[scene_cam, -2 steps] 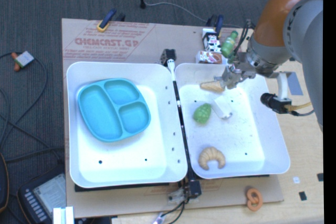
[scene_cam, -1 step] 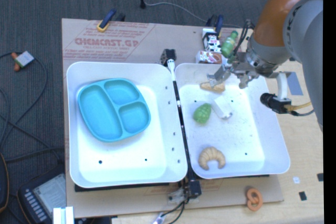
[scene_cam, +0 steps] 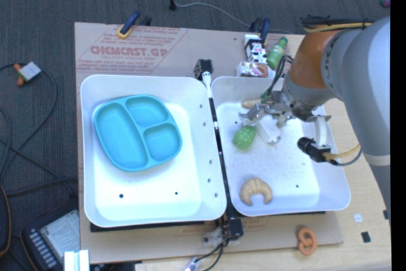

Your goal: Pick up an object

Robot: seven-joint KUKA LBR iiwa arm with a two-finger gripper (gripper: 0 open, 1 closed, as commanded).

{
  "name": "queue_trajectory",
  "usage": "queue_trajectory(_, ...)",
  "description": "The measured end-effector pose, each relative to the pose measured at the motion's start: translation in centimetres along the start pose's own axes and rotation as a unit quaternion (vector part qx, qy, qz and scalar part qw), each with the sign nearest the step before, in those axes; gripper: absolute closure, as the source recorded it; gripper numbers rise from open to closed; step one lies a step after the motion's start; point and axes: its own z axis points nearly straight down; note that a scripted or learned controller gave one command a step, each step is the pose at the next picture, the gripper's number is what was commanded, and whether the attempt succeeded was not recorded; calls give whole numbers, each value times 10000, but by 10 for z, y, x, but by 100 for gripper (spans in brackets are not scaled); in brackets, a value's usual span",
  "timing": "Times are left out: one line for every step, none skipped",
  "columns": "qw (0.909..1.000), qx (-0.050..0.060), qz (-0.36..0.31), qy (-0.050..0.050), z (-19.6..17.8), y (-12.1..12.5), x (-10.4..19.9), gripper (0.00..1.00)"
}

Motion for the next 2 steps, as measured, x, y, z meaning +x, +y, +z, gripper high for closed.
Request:
queue_trajectory(10000,-21,-2,-15,-11,1,-1,100)
queue_trajectory(10000,40,1,3,-15,41,-49,100)
